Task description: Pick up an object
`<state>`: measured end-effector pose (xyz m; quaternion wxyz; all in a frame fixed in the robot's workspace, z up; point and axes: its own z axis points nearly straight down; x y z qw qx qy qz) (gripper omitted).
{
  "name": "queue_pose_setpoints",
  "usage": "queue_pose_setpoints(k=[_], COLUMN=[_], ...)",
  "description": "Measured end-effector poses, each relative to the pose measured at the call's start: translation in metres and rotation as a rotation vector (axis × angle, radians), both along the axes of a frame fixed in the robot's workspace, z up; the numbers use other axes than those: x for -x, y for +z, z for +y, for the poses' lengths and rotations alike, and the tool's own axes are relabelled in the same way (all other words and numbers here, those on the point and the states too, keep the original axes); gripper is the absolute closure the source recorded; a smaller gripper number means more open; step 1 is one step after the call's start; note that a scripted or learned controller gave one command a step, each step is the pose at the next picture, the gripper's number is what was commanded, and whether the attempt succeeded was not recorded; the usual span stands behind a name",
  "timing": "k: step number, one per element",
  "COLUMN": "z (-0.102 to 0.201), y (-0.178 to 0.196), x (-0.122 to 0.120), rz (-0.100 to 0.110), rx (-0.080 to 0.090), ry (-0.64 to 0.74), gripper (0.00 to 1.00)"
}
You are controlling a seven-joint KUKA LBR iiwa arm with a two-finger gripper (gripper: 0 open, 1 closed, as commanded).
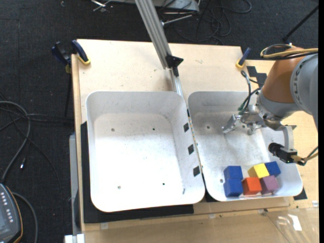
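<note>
Arm [291,87] partly cut off; blocks [251,179] apparently untouched.

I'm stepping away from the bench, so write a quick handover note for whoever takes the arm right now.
Gripper: over the upper part of the right bin, nothing seen between its fingers; open or shut is unclear.
Blocks: all in the right bin's near corner, clustered together: large blue block, orange block, yellow block, purple block, small blue block.
Done: nothing picked up.
Left: bring the gripper down to the cluster, grasp one block, lift it.
</note>
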<state>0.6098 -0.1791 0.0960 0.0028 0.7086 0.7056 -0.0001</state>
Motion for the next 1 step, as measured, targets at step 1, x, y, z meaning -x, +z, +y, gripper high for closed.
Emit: queue_pose_setpoints(k=[1], z=[-0.0357], y=[0.0006], x=[-0.0594], rz=[-0.004], rx=[0.000], ry=[0.007], gripper=[0.00])
